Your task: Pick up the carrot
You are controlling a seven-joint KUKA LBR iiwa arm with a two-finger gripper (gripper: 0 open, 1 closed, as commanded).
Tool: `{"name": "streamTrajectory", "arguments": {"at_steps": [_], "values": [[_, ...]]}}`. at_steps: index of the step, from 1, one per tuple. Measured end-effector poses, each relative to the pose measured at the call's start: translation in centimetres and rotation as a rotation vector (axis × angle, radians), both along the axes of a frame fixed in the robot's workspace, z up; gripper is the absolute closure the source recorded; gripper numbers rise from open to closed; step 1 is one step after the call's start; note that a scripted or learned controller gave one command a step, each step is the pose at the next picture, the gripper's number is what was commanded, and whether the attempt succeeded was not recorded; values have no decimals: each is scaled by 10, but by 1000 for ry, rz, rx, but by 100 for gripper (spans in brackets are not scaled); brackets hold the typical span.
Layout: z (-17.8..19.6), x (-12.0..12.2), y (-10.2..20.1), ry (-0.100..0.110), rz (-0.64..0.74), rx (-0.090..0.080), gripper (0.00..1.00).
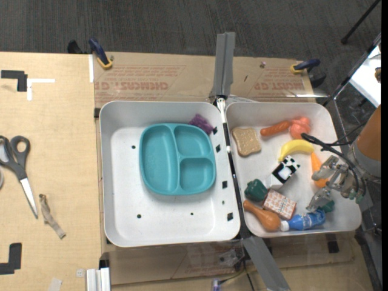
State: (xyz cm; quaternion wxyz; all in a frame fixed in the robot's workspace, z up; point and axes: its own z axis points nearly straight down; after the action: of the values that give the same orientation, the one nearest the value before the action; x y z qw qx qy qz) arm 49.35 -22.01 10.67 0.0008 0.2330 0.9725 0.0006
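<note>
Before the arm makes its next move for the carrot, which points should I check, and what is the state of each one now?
1. Carrot located: ok. The orange carrot lies near the far wall of the right white bin, beside a pink toy.
2. Gripper above the carrot: not ok. It is at the bin's right side, nearer the camera.
3. Gripper free of objects: cannot tell. An orange piece and a teal object sit very close to it.
4. Room around the carrot: ok on the bread slice side; tight on the pink toy side.
5. Similar items: not ok. An orange drumstick-shaped toy could be confused.
</note>
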Motion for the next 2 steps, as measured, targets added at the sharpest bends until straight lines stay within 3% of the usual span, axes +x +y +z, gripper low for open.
{"name": "streamTrajectory", "arguments": {"at_steps": [2], "values": [[-14, 58, 3, -3, 38, -3, 0]]}}
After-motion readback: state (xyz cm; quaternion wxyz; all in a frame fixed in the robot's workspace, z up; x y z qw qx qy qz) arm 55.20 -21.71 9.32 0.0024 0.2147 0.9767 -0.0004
